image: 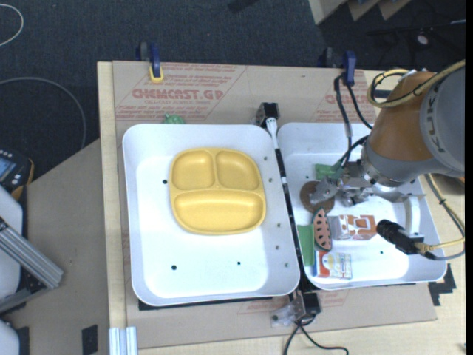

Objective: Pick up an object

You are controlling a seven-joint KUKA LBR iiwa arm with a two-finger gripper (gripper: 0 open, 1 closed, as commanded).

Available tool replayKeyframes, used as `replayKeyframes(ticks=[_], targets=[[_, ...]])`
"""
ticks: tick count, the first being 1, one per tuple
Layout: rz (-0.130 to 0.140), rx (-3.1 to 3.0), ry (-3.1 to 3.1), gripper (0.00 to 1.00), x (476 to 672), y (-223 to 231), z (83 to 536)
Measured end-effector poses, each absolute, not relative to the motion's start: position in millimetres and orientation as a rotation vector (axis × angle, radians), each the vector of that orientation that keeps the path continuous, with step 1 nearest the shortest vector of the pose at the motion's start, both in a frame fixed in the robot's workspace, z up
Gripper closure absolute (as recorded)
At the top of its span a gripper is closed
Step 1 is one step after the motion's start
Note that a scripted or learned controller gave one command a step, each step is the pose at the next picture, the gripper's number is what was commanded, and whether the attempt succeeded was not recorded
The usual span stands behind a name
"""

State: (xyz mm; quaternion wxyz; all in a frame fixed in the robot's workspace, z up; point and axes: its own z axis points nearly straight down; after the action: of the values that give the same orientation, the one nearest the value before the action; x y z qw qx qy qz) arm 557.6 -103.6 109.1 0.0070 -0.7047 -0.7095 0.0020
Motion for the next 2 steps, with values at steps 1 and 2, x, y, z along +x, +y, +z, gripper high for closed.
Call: replayKeyframes(ticks=[1, 2], targets=[[-0.002, -2.217, -2.221, 0.0, 476.7, -72.0, 188.4], [-0.024, -2.226, -2.238, 0.0, 481.6, -45.6, 370.6]])
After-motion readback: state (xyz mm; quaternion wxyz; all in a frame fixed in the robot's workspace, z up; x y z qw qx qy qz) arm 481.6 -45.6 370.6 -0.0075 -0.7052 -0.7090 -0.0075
